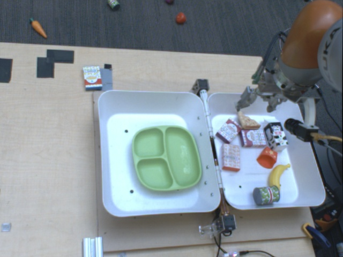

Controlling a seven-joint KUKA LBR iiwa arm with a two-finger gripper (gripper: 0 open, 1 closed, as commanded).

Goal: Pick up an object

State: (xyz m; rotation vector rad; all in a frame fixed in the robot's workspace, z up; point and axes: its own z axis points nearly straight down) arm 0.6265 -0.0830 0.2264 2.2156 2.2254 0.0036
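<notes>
My gripper (259, 98) hangs over the back edge of the right white plastic bin (313, 194), fingers spread apart with nothing between them, so no pick is made yet. Candidates sit clustered in that bin, I'd guess dumped there as the pick source: a tan wedge like toy bread (248, 121) lies nearest the fingers, then a maroon-and-white small carton (228, 130), a second maroon packet (253, 137), a pink speckled box (231, 157), a black-and-white printed box (276, 135), an orange-red toy cup (267, 157), a yellow toy banana (278, 174) and a grey-green can (266, 195) on its side. The left white bin (110, 159) holds a light green three-compartment plate (166, 157), likely the drop spot. All print is too small to read, also on the red-and-blue box (92, 77) lying out on the bench.
</notes>
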